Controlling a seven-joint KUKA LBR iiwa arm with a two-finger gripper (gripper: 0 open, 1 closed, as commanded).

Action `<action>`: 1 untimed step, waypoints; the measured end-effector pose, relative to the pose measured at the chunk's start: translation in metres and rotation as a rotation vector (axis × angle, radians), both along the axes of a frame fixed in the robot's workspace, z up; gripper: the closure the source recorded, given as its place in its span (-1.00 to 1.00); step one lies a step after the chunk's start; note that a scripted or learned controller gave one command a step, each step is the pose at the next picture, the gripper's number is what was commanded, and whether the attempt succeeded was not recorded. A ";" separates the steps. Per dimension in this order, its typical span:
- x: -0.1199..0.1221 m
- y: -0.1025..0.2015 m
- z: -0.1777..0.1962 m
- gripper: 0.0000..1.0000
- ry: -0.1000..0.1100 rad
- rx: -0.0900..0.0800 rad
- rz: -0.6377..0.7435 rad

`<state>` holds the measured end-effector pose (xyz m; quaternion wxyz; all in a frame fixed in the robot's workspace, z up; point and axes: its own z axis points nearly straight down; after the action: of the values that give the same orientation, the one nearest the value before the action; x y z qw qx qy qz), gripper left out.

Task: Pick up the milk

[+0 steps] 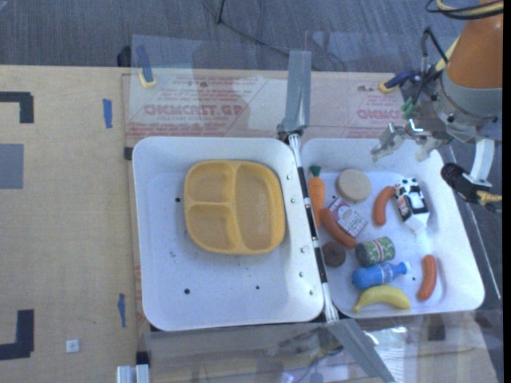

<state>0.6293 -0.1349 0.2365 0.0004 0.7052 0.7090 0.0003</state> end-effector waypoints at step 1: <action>-0.027 -0.087 -0.124 -1.00 0.001 0.003 0.148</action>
<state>0.6022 -0.2215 0.1124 -0.0010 0.6508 0.7592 0.0013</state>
